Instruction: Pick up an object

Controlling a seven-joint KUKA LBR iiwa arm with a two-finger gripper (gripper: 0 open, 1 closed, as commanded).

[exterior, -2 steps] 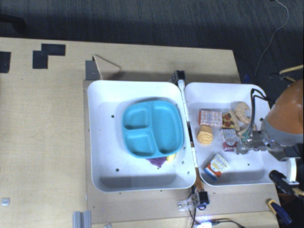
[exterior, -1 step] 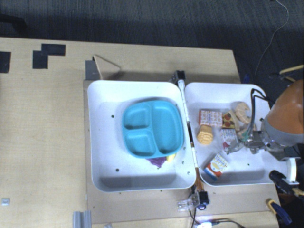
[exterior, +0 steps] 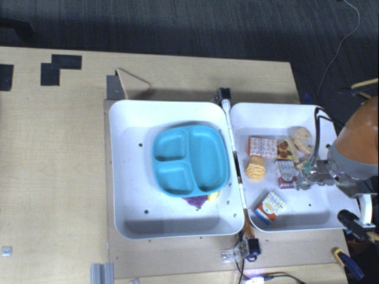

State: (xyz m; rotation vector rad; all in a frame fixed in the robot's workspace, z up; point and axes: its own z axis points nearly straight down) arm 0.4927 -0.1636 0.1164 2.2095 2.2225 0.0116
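Note:
The right bin (exterior: 296, 219) holds several small items. A red and white packet (exterior: 262, 146) lies near its far left, with a yellow ridged piece (exterior: 255, 169) just in front of it. A beige lump (exterior: 302, 137) and a small red snack pack (exterior: 284, 149) lie toward the far side. A white carton with a blue and orange end (exterior: 269, 206) lies at the near left. My gripper (exterior: 305, 177) reaches in from the right, low over a pale flat packet (exterior: 286, 174) in the bin's middle. Whether it touches that packet is unclear.
The left bin (exterior: 127, 158) holds a blue divided plate (exterior: 191, 159), with a purple scrap (exterior: 196, 202) and a yellow bit sticking out under its near edge. A divider rail (exterior: 235, 152) separates the bins. The arm's orange band (exterior: 362, 129) hangs over the right bin's right rim.

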